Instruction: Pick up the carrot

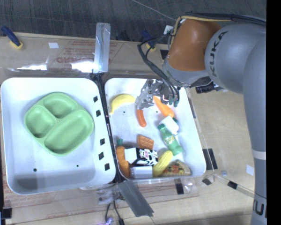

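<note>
Overhead, camera view: end effector (151,96) low in the right bin (193,121), at its far end. Metal fingers sit among the items; cannot tell whether apart or together, and nothing is plainly between them. Likely lowered here because the carrot is just beside it.

Carrot (164,108): orange, tapered, lying tilted just right of the end effector, close to or touching it. A smaller orange-red piece (141,118) lies just below the fingers; could be a second carrot-like toy, hard to say.

Right bin contents: banana (121,101) at far left, green-and-white bottle (170,136) below the carrot, orange block (145,141), corn cob (162,161), black-and-white carton (144,155), and more bits heaped at the near edge.

Left bin (18,170): a green divided plate (59,123), compartments bare.

Both bins rest on the counter (220,125).
</note>
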Controlling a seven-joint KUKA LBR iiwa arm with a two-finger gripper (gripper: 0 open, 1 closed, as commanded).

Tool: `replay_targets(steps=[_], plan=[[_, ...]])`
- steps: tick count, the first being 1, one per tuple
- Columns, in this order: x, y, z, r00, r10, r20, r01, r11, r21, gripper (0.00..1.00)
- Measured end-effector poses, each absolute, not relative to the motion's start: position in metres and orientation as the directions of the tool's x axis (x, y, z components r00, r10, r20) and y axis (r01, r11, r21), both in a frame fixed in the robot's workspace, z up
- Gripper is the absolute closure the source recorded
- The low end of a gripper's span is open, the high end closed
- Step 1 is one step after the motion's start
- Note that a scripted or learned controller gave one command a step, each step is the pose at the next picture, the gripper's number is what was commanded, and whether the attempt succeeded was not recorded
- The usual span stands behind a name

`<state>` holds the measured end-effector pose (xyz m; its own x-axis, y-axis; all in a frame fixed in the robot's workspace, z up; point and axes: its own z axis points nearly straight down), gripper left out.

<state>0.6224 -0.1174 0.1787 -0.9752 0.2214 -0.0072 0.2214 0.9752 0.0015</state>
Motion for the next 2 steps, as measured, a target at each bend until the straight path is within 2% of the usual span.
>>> replay_targets(steps=[1, 2], plan=[[0.589, -0.213, 0.093, -0.966, 0.257, 0.003, 0.257, 0.966, -0.001, 1.0], [0.599, -0.172, 0.191, -0.725, 0.688, -0.006, 0.688, 0.725, 0.003, 1.0]])
